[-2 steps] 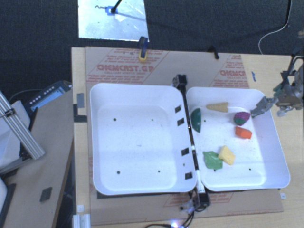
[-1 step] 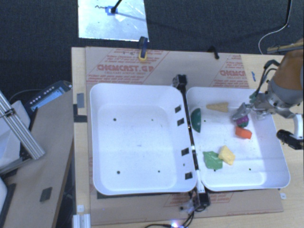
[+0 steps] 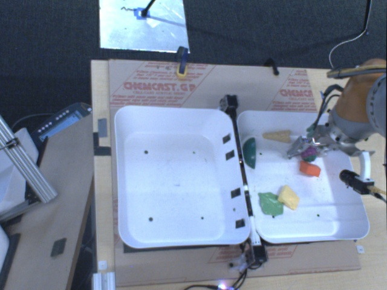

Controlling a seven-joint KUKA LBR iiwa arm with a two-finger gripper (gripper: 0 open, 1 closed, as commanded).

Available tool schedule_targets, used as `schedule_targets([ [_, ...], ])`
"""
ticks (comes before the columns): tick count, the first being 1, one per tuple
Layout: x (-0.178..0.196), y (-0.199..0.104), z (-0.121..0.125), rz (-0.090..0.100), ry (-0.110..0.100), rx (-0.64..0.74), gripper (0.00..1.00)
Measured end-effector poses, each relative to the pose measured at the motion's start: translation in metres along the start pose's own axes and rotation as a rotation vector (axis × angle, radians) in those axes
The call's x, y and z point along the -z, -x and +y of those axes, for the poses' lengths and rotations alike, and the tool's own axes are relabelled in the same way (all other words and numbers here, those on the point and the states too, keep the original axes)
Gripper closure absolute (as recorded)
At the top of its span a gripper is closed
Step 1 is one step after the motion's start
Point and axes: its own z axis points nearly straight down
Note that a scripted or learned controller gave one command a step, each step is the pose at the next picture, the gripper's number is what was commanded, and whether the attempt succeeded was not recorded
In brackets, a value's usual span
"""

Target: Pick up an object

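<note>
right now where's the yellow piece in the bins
In the camera view, the yellow piece lies in the right bin, toward its near edge, touching the light green piece on its left, below the orange block.

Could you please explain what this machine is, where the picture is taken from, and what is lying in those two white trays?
This is one picture, from a fixed camera above the bench, looking down at a slant. The grey and orange robot arm reaches in from the right. Its gripper is low over the right bin, beside a purple object. Whether it holds anything is unclear. That bin also has an orange block, a yellow piece, a light green piece, a dark green piece and a tan cone-like piece. The left bin sits beside it.
</note>
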Motion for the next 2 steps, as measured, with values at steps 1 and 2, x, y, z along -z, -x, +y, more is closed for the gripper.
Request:
schedule_targets([
  [1,0.015,0.001,0.002,-0.002,0.007,0.001,1.00],
  [2,0.003,-0.090,-0.001,0.002,0.004,0.004,1.00],
])
